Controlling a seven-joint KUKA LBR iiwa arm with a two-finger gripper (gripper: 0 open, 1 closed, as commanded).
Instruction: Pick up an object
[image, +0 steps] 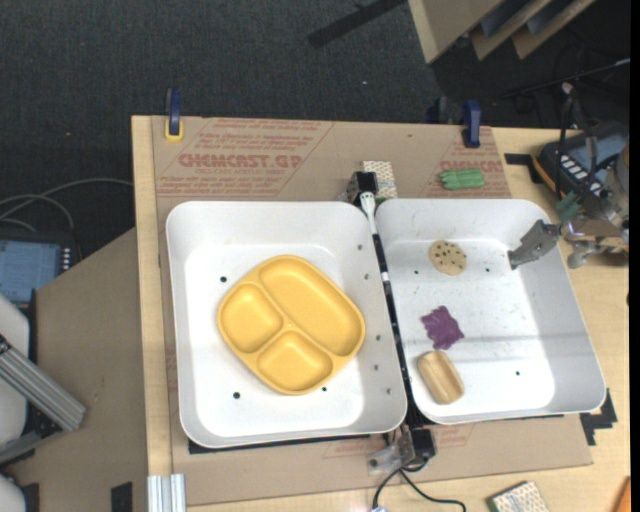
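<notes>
i'm at the approach step: my gripper (530, 247) hangs over the right bin's (560, 385) far edge, grip state unclear. the cookie (448, 257) lies nearby; next i descend onto it.

You have bright, even overhead light; the white bins (280, 225) come close to washing out. Shadows stay short and soft beneath the yellow divided plate (290, 323). The arm at right looks slightly blurred.
</notes>
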